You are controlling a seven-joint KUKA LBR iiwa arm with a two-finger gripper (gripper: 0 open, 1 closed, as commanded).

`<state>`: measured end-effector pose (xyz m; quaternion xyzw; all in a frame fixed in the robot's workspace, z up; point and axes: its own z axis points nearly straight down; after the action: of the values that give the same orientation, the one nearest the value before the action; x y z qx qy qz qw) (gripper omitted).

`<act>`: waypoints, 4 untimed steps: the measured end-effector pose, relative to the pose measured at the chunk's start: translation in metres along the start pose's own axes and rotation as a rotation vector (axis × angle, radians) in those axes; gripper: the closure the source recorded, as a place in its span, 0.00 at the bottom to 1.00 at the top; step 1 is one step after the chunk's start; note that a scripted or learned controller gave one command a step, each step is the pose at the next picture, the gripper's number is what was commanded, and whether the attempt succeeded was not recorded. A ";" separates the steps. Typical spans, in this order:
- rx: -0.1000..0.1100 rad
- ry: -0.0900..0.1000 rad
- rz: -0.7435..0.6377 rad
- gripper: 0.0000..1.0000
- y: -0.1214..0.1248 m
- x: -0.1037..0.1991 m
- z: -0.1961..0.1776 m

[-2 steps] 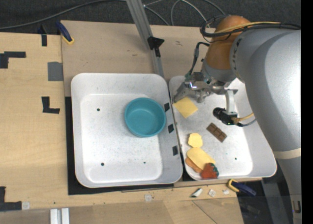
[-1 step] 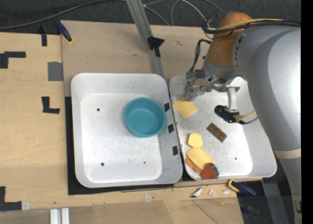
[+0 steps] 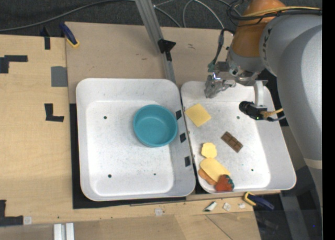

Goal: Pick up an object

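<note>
Cheese slice (image 3: 198,115) lies just below-left of the claw (image 3: 212,90); claw's state unclear.

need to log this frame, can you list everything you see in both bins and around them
bowl: 1, teal, left bin
flat square piece: 1, pale yellow, right bin, upper left
small slab: 1, brown, right bin middle
small round piece: 1, yellow, right bin lower left
yellow, orange and red pieces: one cluster, right bin near corner
clamps: 2, blue and yellow, bench edges
gripper: 1, grey, over right bin's far edge
</note>
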<state>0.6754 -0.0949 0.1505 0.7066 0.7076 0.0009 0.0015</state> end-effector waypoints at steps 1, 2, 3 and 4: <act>-0.002 0.000 0.000 1.00 -0.004 0.003 -0.062; 0.004 0.001 0.000 1.00 -0.004 0.003 -0.071; 0.007 0.003 -0.005 1.00 -0.020 0.062 -0.064; 0.005 0.004 -0.006 1.00 -0.033 0.122 -0.076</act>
<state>0.6421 0.0273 0.2265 0.7044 0.7098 0.0005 -0.0015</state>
